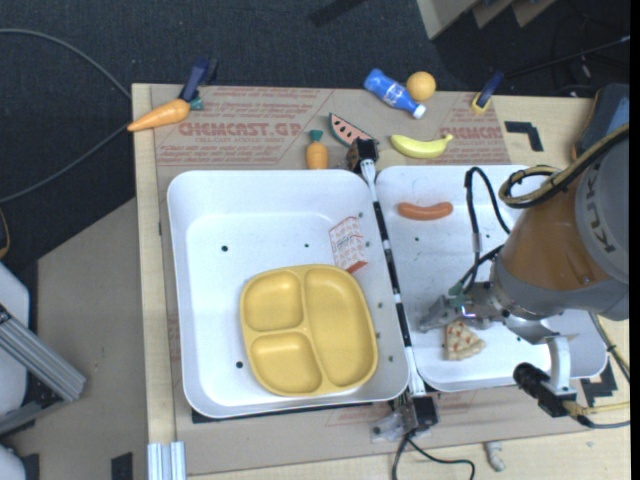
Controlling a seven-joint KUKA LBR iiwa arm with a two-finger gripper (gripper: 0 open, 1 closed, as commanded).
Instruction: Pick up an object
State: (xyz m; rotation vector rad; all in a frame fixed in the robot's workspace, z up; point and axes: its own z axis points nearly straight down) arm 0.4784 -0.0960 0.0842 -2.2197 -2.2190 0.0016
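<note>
- White right bin (500, 368): my end effector (447, 315) is down inside it, near the front left part, reaching in from the right.
- Tan pizza-slice toy (462, 341) lies flat on the bin floor just beside and below the end effector tip. I judge this the likeliest pick target.
- End effector state: I cannot tell whether it is apart or together; the wrist and cabling hide that part, and the metal tip is too small to read.
- Contact: the tip looks to be at the slice's upper edge, possibly touching. Nothing is visibly held.
- Other candidate in the same bin: a sausage toy (425, 209) near the back wall, well apart from me.
- Left bin (200, 218) carries a yellow divided plate (307, 329) and a small printed packet (347, 241) near the dividing wall.
- On the bench (250, 128) behind the bins: carrot (160, 116), banana (420, 145), blue bottle (393, 92), orange ball (422, 85), watermelon slice (343, 128).
- Progress, my judgement: approach done, I am at grasp height beside the slice. Left to do: a confirmed clamp on it and a lift clear of the bin floor.
- Risk: the slice is thin and flat, so it may slip out of a pinch.
</note>
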